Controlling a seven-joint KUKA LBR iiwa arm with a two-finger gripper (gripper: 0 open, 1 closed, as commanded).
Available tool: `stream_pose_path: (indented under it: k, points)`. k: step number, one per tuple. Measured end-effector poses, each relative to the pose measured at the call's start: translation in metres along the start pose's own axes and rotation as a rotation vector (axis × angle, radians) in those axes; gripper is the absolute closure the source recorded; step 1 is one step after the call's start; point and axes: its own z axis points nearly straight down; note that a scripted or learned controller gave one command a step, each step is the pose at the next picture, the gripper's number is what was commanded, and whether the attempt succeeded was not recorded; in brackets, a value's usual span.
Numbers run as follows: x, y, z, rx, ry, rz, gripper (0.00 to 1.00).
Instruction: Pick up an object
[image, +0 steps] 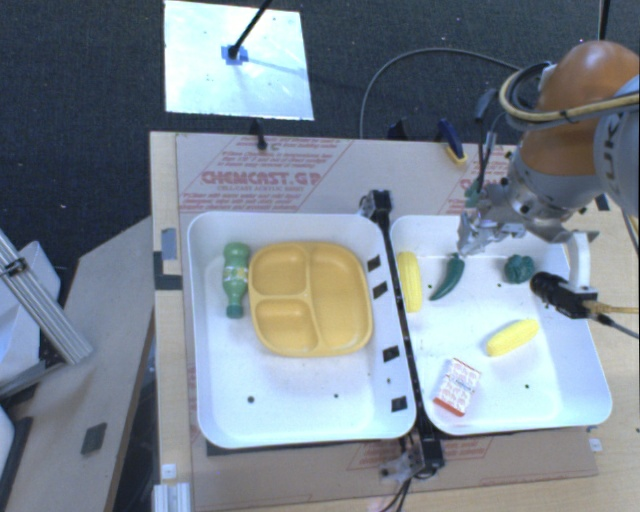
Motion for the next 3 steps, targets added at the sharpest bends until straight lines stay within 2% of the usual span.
stream_pose_path:
  k: [2,3]
  points:
    - [0.1,-0.004,0.026,0.001,0.0,0.0,1.0]
    - [0.161,0.0,0.032,0.0,0.001,-0.002,1.0]
